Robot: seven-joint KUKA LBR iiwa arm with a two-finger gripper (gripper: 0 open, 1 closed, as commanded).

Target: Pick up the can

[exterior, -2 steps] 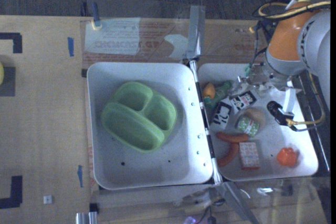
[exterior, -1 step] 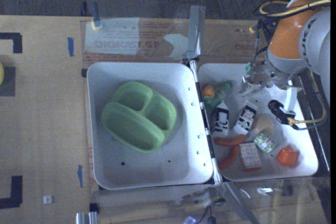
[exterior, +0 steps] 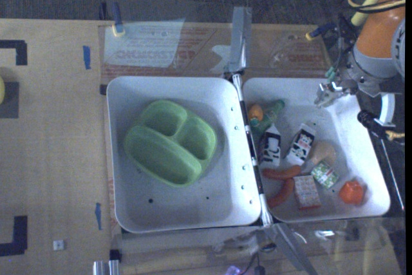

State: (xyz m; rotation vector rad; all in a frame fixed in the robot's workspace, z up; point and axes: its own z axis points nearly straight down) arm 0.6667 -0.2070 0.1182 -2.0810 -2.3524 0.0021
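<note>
Hovering at the right bin's (exterior: 376,199) far right corner, gripper (exterior: 328,94) state unclear; cartons (exterior: 300,144), sausages (exterior: 281,172), can (exterior: 325,174) lying nearer.

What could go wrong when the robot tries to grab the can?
1. The things in the right bin are packed close: the sausages, the boxes and the packs lie almost touching. The gripper could bump or grab a neighbour instead.
2. The two black-and-white packs look alike, so it might pick the wrong one.
3. The gripper hangs by the bin's top right wall and could clip it when it goes down.
</note>
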